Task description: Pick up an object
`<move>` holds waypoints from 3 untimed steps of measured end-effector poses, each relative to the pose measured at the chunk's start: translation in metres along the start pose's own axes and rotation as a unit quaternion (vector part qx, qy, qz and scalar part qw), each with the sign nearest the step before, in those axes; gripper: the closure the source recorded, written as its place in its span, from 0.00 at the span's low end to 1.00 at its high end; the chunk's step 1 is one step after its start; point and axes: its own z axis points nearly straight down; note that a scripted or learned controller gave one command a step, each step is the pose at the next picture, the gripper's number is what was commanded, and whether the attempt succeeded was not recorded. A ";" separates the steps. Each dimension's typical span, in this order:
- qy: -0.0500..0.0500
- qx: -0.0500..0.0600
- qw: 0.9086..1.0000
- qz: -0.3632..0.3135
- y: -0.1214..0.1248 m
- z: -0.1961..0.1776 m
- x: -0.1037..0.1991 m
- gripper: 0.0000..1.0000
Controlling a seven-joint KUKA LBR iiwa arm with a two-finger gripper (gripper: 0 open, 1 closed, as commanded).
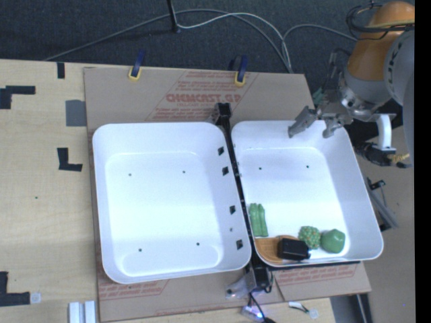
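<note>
Gripper (314, 126) hovers over the right bin's (350, 160) far rim, jaws spread, nothing between them. Green pod (258, 219), black block (293, 249) and the other pieces cluster at that bin's near edge, well apart from the jaws.

Four objects, all in the near part of the right bin (350, 160). Green pod (258, 219): long, ribbed, lying flat along the left wall. Wooden dish (267, 249): tan, shallow, at the near-left corner. Black block (293, 249): dark, rounded, resting on the dish. Green bumpy ball (309, 236): just right of the block. Green smooth ball (333, 240): touching the bumpy one, by the near wall.
</note>
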 end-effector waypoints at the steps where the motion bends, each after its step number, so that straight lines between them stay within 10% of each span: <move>1: 0.002 -0.007 1.000 -0.006 -0.029 -0.141 0.148 0.00; 2: 0.000 0.000 1.000 0.000 -0.030 -0.143 0.141 1.00; 3: 0.000 0.007 1.000 -0.003 -0.051 0.018 0.222 1.00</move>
